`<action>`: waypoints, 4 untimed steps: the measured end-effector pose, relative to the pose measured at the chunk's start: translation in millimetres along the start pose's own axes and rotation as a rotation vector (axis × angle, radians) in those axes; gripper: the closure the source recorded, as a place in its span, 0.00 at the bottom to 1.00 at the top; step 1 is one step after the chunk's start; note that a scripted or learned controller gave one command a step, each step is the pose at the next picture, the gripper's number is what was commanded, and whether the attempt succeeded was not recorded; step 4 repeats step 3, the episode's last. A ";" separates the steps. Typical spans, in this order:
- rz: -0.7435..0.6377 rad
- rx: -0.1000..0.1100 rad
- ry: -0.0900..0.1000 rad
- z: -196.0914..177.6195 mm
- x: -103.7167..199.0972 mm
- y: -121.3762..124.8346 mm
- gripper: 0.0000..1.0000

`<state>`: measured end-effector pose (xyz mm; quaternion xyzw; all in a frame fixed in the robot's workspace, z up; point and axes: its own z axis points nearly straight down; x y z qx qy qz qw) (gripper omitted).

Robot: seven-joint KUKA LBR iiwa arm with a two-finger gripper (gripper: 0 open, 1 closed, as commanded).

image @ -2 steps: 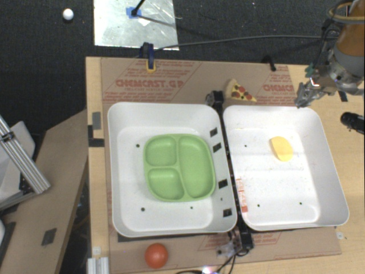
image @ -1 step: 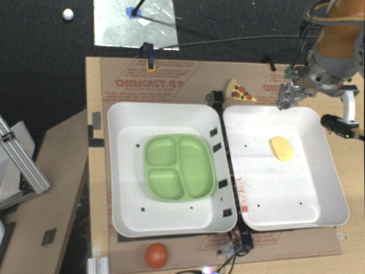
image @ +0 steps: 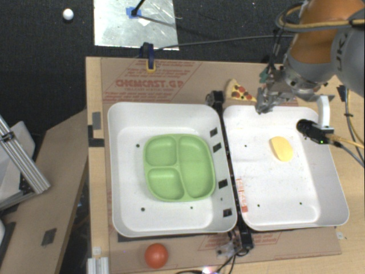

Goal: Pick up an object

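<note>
two white bins (image: pixel 171 114) on a cardboard-covered bench (image: pixel 165 76); gripper (image: pixel 264 105) state unclear.

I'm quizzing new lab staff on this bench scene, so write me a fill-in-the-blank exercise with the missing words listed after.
1. The green divided plastic tray lies in the ____ white bin.
2. The tray has ____ compartments.
3. The pale yellow oval object lies in the ____ white bin.
4. The orange-red ball rests on the bench, ____ both bins.

Missing words: left; three; right; outside
</note>
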<state>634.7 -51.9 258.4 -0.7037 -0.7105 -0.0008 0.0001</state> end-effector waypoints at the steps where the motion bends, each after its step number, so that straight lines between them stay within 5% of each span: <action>1: 0.000 0.001 0.001 -0.4 46.5 -18.7 1.00; 3: -0.001 0.001 0.001 9.4 144.7 -44.4 1.00; 4: -0.001 0.001 0.001 9.4 144.7 -44.4 1.00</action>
